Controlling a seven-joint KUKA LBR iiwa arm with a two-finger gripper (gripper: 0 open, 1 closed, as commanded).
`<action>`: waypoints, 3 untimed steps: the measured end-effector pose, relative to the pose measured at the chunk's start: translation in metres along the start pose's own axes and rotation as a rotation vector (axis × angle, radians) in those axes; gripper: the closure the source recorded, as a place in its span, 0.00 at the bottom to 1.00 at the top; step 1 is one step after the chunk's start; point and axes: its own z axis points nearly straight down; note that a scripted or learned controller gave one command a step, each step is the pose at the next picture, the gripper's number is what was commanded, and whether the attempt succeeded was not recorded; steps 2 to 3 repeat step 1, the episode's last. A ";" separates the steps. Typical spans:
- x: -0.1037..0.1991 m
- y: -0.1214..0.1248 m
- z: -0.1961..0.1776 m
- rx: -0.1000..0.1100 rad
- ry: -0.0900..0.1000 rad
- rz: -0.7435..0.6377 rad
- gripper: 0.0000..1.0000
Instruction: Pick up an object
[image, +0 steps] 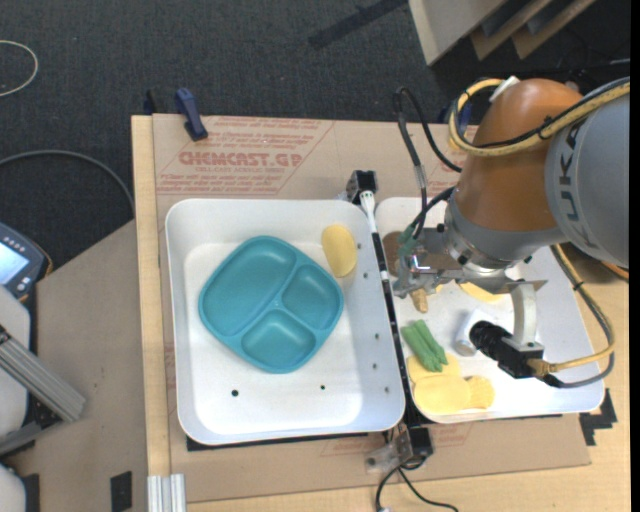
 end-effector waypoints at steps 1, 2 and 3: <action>-0.016 -0.014 -0.107 -0.009 -0.001 0.009 1.00; -0.016 -0.014 -0.107 -0.009 -0.001 0.009 1.00; -0.016 -0.014 -0.107 -0.009 -0.001 0.009 1.00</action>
